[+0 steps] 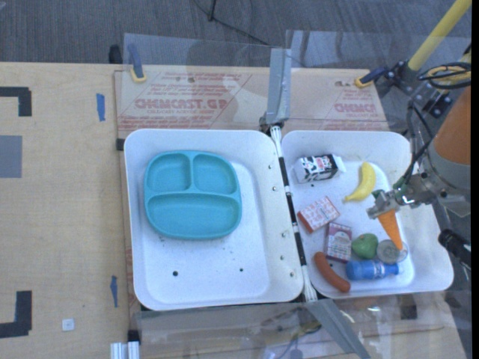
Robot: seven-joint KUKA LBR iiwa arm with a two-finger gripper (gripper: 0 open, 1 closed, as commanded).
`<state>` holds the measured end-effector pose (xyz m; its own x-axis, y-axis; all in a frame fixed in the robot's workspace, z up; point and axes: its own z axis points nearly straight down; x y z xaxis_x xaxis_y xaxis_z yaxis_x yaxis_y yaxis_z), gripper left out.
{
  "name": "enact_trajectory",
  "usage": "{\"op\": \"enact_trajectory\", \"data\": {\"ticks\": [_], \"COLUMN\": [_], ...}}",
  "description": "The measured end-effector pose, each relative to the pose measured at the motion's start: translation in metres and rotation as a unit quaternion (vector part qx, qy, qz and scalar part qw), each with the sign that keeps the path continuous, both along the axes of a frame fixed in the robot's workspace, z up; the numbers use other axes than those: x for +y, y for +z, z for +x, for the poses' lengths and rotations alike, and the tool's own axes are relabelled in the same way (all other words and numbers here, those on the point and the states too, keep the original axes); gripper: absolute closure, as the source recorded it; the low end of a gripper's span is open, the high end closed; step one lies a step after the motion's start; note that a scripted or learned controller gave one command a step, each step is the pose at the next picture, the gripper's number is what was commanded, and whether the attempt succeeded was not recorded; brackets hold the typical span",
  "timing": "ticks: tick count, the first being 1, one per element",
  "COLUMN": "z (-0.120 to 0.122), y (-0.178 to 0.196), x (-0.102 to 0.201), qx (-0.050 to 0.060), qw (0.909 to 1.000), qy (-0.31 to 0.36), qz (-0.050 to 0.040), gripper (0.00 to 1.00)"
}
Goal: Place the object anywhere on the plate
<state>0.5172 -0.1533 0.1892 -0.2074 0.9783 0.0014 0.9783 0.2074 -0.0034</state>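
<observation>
Barely begun: my gripper (383, 203) hangs over carrot (391, 229), grip state unclear; plate (192, 194) w/ nothing on it.

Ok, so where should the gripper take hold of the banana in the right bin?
Across the middle of the banana, coming straight down from above. It lies flat and curved, free of the milk carton and the carrot, so its narrow width there would probably fit between the fingers.

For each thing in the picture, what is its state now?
Plate: flat in left bin, nothing on it.
Milk carton: on its side.
Banana: lying in right bin.
Carrot: lying, below the end effector.
Blue bottle: on its side.
Sausage: lying flat.
</observation>
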Motion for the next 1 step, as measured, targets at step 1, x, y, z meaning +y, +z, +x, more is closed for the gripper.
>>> {"op": "enact_trajectory", "data": {"ticks": [1], "z": [-0.0001], "y": [0.0077], "x": [-0.0009], "qx": [0.001], "qw": [1.0000], "qy": [-0.001], "qz": [-0.0003], "gripper": [1.00]}}
